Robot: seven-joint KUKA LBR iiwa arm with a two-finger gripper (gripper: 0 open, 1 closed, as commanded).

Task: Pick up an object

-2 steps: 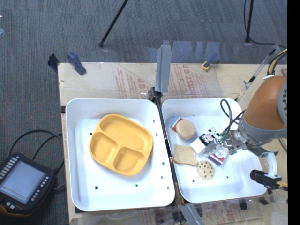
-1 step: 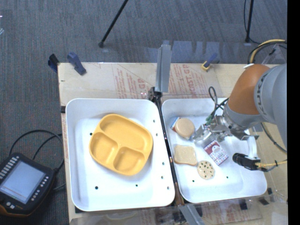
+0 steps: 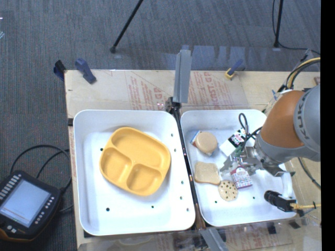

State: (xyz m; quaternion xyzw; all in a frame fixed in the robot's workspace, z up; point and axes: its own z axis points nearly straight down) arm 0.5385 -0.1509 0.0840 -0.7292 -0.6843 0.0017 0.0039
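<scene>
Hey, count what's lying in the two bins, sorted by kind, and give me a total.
Yellow divided plate: 1
Tan food pieces: 3 (bun, toast slice, cookie)
Small printed packs: 2 (upper pack, lower pack)
Total: 6

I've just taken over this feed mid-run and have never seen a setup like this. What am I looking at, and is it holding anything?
This is one camera, fixed above the bench and looking down at a slant. The grey shape with the orange band on the right is a robot arm. Its gripper hangs low over the right bin. That bin holds what look like toy foods: a bun, a toast slice, a cookie and a small red and white packet right by the gripper. The left bin holds a yellow divided plate. I cannot tell whether anything is held.
</scene>
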